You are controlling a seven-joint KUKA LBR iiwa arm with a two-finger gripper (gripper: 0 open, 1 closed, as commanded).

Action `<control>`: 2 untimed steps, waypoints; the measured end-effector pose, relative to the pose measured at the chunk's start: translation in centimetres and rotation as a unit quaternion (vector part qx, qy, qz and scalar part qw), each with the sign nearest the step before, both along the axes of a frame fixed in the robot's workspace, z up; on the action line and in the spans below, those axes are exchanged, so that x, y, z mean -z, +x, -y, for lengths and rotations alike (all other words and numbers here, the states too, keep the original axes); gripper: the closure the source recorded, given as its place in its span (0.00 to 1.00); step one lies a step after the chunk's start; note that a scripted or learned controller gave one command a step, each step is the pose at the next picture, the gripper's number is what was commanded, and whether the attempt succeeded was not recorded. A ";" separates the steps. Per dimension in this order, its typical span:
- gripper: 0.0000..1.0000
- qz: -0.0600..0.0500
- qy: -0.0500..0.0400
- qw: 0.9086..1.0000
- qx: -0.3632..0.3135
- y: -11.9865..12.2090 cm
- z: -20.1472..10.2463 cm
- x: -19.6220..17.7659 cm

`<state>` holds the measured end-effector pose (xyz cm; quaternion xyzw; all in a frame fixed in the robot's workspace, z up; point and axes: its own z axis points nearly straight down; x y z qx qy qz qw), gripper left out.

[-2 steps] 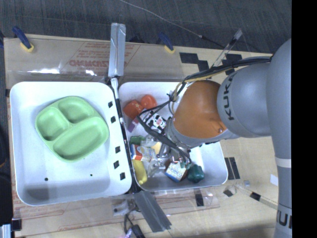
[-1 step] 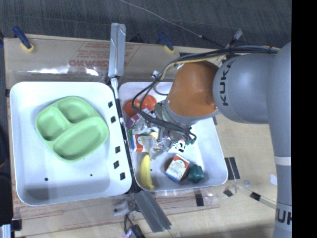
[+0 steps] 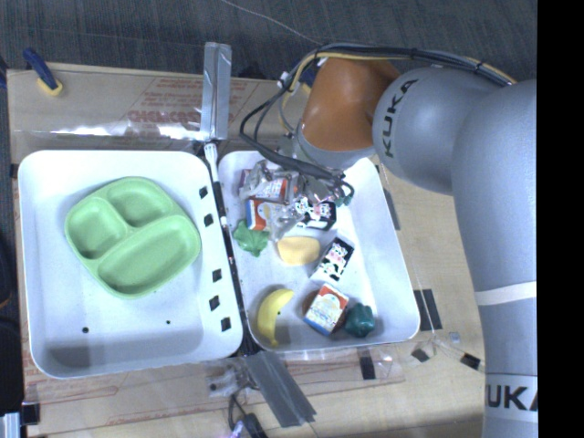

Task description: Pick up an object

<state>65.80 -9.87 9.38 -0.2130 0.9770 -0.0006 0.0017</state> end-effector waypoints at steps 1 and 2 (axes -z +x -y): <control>0.00 -0.002 0.000 0.996 -0.089 -8.3 -0.7 0.2; 0.00 -0.003 0.001 0.998 -0.066 -9.4 -0.8 0.2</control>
